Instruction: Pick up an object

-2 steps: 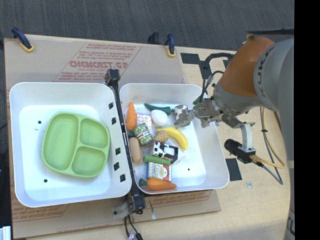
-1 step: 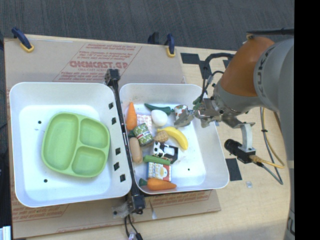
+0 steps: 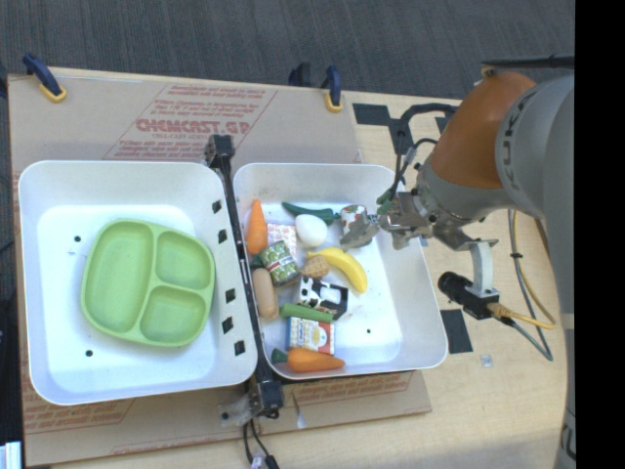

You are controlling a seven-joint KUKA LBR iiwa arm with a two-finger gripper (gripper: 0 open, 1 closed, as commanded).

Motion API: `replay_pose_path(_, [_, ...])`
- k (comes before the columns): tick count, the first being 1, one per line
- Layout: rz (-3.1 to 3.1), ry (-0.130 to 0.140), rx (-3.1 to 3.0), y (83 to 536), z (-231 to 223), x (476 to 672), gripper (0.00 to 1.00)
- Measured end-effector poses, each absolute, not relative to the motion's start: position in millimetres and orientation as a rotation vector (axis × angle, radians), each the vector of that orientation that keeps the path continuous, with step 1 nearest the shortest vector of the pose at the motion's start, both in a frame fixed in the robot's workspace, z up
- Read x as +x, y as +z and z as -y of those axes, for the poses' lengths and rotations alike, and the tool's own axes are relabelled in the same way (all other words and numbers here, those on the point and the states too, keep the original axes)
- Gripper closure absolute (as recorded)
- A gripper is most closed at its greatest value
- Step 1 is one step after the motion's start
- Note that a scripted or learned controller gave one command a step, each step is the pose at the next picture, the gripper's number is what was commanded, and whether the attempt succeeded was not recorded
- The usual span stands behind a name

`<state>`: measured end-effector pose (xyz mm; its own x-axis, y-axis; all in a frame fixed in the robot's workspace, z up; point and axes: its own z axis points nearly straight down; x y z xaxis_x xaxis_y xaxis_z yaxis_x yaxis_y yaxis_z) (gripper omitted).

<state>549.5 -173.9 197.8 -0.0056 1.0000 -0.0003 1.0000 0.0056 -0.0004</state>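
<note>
The right white bin (image 3: 410,311) holds a pile of toy food. In it are a white egg (image 3: 311,230), a yellow banana (image 3: 347,267), an orange carrot (image 3: 256,228), a small green can (image 3: 278,262), a black-and-white piece (image 3: 320,296) and a second carrot (image 3: 314,362) at the front. My gripper (image 3: 355,227) hangs over the bin's right half, just right of the egg and above the banana's upper end. It is open, with nothing between its fingers.
The left bin (image 3: 39,262) holds a green divided plate (image 3: 146,281). A bread-coloured roll (image 3: 264,293), a green bean (image 3: 308,313) and a small printed box (image 3: 311,335) also lie in the right bin. Bare bin floor (image 3: 391,320) shows at its front right.
</note>
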Motion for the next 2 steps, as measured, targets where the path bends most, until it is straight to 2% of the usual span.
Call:
replay_pose_path(1, [2.228,0.001,-2.215,198,174,549.5,0.0])
replay_pose_path(2, [2.236,-0.016,-2.222,110,203,490.5,0.0])
